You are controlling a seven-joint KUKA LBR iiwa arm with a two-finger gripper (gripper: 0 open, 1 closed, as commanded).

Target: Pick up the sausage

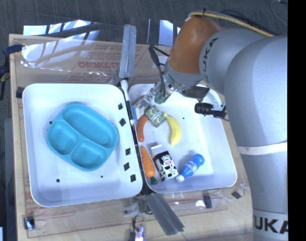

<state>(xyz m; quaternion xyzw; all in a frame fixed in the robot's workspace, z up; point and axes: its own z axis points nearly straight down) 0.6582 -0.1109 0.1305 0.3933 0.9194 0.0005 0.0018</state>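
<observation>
On the table, left white bin holding a blue three-compartment plate near its middle, tilted with its long axis running from 10 to 4 o'clock. Next over, right white bin. Along its left wall, the sausage, reddish-orange, lying nearly upright in the view; directly at 6 o'clock from it, a carrot, also against the left wall. At 3 o'clock from the carrot, a black-and-white carton, and beyond that a blue bottle with a white cap, tilted. At 2 o'clock from the sausage, a small green patterned item, touching a yellow banana that curves downward. Claw low over the bin's upper left, at 1 o'clock from the sausage, just above the green item; open or clenched, cannot tell. Grey arm filling the right side.
</observation>
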